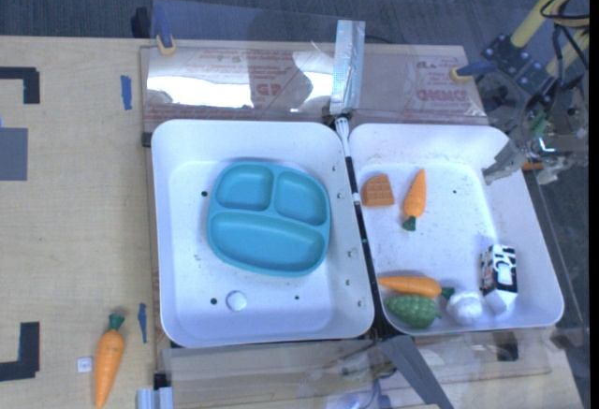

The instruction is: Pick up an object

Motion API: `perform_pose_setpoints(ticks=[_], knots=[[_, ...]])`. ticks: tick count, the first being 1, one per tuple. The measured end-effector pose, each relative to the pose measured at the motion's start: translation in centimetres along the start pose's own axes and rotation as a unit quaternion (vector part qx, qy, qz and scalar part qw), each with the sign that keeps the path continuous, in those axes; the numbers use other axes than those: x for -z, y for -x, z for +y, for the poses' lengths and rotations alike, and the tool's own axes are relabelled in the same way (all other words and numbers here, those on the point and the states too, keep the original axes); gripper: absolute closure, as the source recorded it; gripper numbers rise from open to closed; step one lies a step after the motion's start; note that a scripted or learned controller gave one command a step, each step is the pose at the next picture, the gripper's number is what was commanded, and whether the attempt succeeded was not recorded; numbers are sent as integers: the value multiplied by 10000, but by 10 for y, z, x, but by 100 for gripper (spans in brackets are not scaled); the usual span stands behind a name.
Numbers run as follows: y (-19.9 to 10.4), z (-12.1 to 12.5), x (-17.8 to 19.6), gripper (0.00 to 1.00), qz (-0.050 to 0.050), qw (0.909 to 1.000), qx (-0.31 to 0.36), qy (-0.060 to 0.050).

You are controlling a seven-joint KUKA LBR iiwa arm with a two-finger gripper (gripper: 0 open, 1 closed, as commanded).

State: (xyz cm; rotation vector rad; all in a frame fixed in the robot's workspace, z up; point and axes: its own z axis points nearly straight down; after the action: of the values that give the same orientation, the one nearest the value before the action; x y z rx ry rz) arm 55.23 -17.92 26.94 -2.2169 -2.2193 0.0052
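Observation:
The right bin (524,211) holds several toy foods. A tan bread slice (377,191) and an upright small carrot (415,197) lie near the bin's middle. Along its front wall are a second carrot (410,284), a green vegetable (413,309) and a white piece (463,306). A black-and-white milk carton (499,270) stands at the front right. My gripper (520,153) hangs over the bin's back right rim, apart from all of them, and is partly hidden by cables.
The left bin (178,211) bears a blue divided plate (270,218) and a small white disc (236,301). A loose carrot (109,357) lies on the bench at front left. A clear panel (243,70) stands behind the bins.

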Motion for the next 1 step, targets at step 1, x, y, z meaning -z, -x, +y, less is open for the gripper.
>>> perform_pose_setpoints(ticks=[1], knots=[[-41,86,-115,0,6,9978,-664,-33]])
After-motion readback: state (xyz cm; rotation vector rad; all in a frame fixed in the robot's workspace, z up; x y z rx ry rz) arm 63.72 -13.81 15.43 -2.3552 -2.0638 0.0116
